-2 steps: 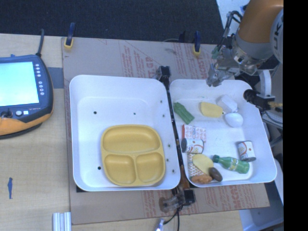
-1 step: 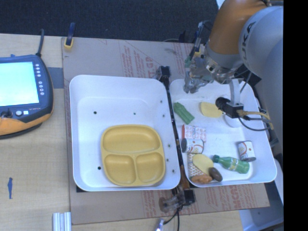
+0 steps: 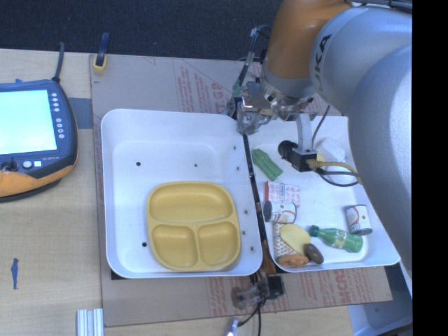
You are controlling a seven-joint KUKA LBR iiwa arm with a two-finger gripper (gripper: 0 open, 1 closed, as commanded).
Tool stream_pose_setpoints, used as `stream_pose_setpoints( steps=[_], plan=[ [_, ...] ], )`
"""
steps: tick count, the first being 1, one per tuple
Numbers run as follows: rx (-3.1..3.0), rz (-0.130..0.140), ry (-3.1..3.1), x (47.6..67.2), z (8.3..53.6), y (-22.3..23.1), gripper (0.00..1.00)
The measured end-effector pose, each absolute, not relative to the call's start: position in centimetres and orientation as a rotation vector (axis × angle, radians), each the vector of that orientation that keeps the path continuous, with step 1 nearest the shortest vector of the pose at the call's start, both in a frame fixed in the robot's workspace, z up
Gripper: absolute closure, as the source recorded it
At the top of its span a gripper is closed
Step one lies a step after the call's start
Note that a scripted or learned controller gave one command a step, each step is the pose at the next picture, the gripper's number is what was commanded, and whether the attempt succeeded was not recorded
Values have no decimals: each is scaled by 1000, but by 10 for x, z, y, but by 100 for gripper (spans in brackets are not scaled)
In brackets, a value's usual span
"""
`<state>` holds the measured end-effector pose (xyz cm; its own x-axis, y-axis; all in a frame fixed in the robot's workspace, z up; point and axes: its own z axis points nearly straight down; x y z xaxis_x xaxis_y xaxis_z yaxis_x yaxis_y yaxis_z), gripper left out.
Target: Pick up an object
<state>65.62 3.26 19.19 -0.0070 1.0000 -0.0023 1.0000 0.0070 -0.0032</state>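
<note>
Here's the tool, low at the far end of the strip where the two bins meet, right over the shared rims. It hangs off the grey arm with its orange band, and from up here its tip is a dark tangle. I can't tell whether it is spread or pressed together, nor whether it touches the rim. Nothing can be made out in its grip.

Closest to it, in the right bin, a green strip lies slanted just beside the divider, near side of the tool. Next down is a red-and-white packet, flat. Nearer the front, a yellow chunk rests against two brown lumps in the front left corner. A green bottle lies on its side just to their right, and a small can is tipped over by the right wall.

Over in the left bin, a yellow divided tray sits flat in the front half, well apart from the tool.

Both bins rest on a cardboard sheet on the worktop, with a control pendant out at the left edge, screen lit.
</note>
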Motion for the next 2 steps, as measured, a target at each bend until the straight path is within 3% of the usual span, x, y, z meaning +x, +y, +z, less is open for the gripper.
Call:
stream_pose_setpoints(
  steps=[1, 2],
  plan=[
    [-2219, 2, -2224, 611, 414, -64, 100],
    [-2214, 7, -2224, 644, 292, -17, 100]
  ],
)
